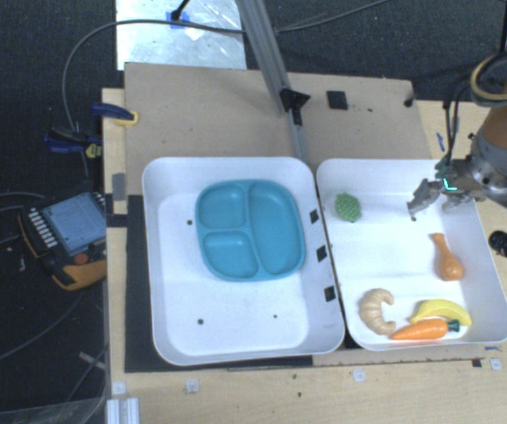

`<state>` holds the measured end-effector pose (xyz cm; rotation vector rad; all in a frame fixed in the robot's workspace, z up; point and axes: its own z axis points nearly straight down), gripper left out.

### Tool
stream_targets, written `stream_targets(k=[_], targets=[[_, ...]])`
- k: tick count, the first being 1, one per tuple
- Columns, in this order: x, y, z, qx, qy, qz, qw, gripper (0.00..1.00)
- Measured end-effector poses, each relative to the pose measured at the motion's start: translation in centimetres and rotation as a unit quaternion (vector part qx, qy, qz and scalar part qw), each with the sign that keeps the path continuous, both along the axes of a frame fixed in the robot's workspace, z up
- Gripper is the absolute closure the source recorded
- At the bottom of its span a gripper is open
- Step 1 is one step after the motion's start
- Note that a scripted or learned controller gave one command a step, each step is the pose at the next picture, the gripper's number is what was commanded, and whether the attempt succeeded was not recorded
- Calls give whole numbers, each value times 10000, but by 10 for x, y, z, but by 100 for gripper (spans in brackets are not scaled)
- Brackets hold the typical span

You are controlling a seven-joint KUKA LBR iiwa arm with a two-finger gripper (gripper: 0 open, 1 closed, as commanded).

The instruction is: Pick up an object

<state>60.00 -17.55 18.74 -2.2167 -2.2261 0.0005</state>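
The fingers hang spread open and empty over the right bin's far edge; the chicken drumstick lies just beside them, toward the near right corner.

Arm over R bin: croissant, carrot, banana; blue plate in L bin.

right bin has plenty of bare floor through its middle. clutter is the green ball near the far left corner, chicken leg by the right wall, and croissant, banana and carrot lined along the near edge.
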Motion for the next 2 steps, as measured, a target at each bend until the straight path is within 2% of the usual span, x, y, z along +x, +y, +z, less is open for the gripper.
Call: stream_targets(k=[1, 2], targets=[[1, 0, 1, -2, -10, 2, 10000, 0], [2, 9, -56, 2, 10, 15, 10000, 0]])
